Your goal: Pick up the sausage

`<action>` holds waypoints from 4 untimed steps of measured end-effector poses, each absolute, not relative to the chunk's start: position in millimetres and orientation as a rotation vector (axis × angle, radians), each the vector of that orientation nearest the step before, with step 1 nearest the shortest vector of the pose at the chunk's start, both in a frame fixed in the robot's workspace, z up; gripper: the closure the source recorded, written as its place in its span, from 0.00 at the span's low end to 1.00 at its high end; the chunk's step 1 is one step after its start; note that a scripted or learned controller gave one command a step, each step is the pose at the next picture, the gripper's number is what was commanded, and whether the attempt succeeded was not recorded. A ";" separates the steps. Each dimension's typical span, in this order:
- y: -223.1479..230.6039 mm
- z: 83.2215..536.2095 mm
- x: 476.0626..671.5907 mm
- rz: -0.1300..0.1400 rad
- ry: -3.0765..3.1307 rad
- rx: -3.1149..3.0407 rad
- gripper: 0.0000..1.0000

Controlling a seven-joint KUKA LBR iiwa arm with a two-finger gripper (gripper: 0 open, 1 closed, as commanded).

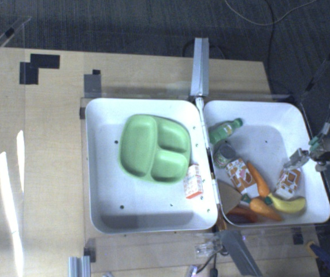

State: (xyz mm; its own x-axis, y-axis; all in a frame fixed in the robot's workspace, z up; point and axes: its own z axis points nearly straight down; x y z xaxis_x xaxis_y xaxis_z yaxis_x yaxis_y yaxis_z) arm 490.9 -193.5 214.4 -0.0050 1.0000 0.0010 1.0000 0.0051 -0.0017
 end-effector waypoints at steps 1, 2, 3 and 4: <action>-147.4 131.4 571.1 0.001 -2.381 -2.047 0.00; -146.4 87.3 574.1 -0.007 -2.313 -2.132 0.00; -145.0 97.5 576.0 -0.012 -2.317 -2.131 1.00; -145.0 97.5 576.0 -0.012 -2.317 -2.131 0.00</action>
